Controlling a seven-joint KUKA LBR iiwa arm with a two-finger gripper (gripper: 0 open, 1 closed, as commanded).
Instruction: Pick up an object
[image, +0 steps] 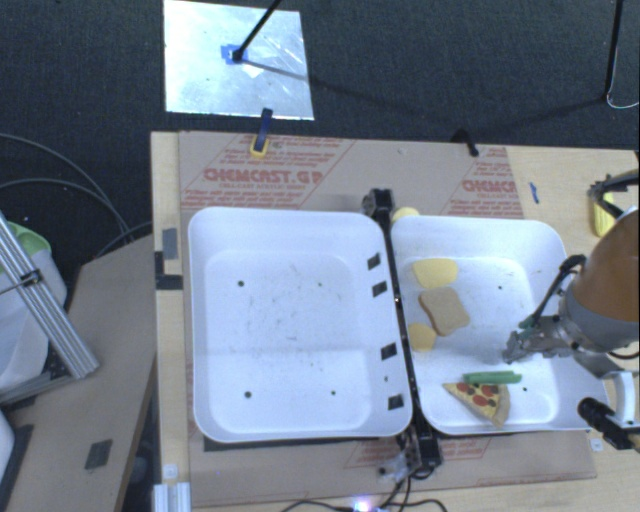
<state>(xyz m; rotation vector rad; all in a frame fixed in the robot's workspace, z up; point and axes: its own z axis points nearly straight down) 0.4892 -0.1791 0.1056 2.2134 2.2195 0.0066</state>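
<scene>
White right bin (540, 240): hand (520, 345) above green stick (492, 377), pizza slice (480, 398).

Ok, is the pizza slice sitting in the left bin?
No, the pizza slice lies in the right bin, near its front edge, just below the green piece.

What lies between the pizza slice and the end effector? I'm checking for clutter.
In the camera view, a green stick lies just above the pizza slice, below-left of the end effector.
</scene>
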